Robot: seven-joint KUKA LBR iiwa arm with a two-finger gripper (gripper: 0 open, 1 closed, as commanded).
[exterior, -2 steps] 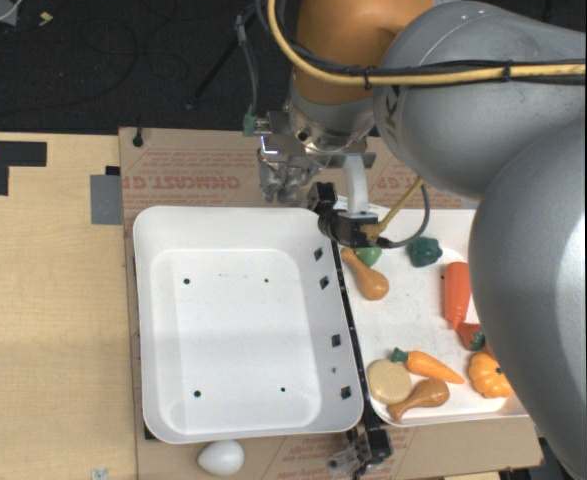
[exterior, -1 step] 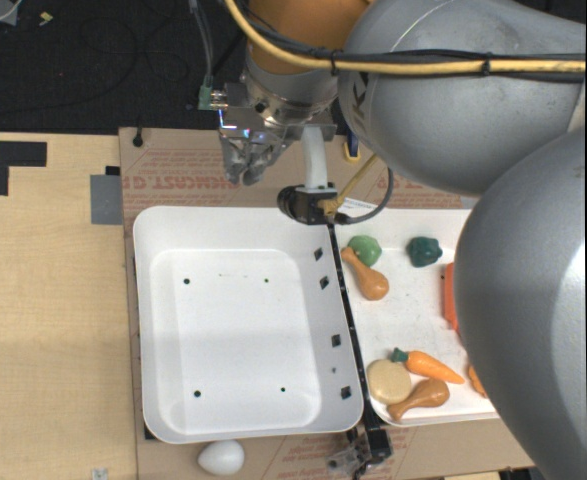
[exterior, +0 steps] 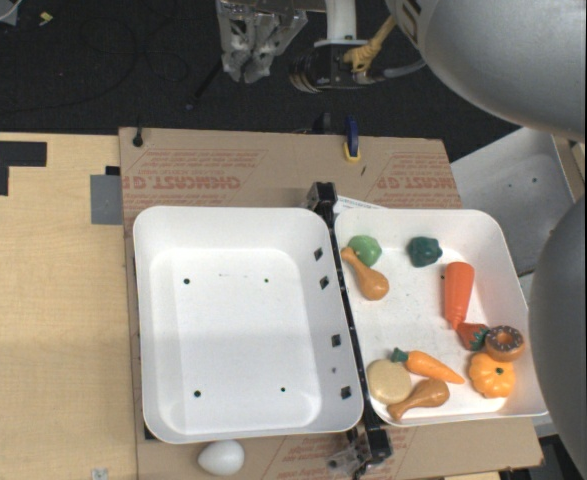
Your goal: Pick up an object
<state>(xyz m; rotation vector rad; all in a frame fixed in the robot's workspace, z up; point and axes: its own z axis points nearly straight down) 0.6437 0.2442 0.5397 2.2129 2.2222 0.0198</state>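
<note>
Gripper (exterior: 258, 43) sits high at the top of the view, above the dark area behind the bins, well apart from every object. Nothing is between its fingers; how far they are spread cannot be told (the translucent parts blur together). The grey arm (exterior: 503, 38) fills the upper right.

Left bin (exterior: 163, 268): bare white floor.

Right bin (exterior: 493, 233) contents:
- green round piece (exterior: 365, 249) touching a tan drumstick (exterior: 367, 277), near the divider
- dark green piece (exterior: 424, 251), apart from the rest
- long orange-red piece (exterior: 457, 291), upright along the right side
- chocolate doughnut (exterior: 504, 341), just above a small orange pumpkin (exterior: 491, 376)
- carrot (exterior: 431, 365), lying tilted
- pale round piece (exterior: 388, 379) touching a second drumstick (exterior: 420, 398)

White egg (exterior: 220, 457) lies on the surface outside the left bin, at its front edge.
</note>
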